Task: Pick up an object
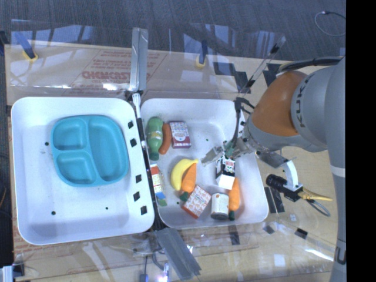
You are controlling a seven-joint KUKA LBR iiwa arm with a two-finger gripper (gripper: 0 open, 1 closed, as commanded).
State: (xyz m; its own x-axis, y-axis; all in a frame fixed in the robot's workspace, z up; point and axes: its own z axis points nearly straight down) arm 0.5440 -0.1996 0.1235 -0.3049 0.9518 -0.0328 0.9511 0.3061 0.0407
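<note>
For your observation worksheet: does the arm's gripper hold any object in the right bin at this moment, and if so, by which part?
It cannot be told. The gripper is low in the right bin, just above a small black-and-white carton, but nothing is visibly between its fingers.

Two white bins: left bin, right bin. One blue divided tray. One green bottle. One banana. Two carrots. Two small boxes. One can.
</note>
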